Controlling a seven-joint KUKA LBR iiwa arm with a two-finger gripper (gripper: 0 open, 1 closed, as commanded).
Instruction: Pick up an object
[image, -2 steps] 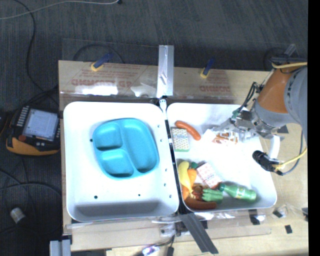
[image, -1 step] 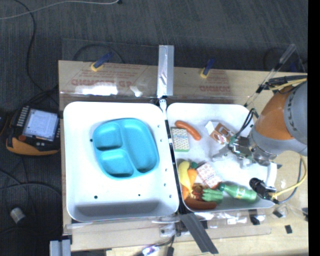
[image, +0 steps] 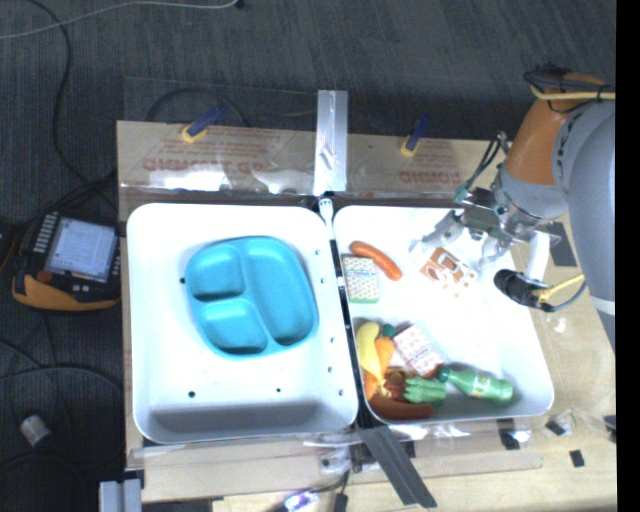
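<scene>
Two white bins sit side by side: the left bin (image: 150, 300) holds a blue divided tray (image: 250, 293). In the right bin (image: 500, 330), the gripper (image: 462, 232) hangs near an orange-and-white packet (image: 447, 268), with a toy sausage (image: 376, 259), green bottle (image: 480, 383) and other toy foods near the front left corner.

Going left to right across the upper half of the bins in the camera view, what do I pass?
Blue divided plate → patterned sponge block → sausage → orange-and-white packet → tool.

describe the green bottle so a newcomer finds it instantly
Look in the right white bin, down at its near edge where the items are piled. The green bottle lies on its side at the right end of that pile, the only long green item with a label band.
</scene>
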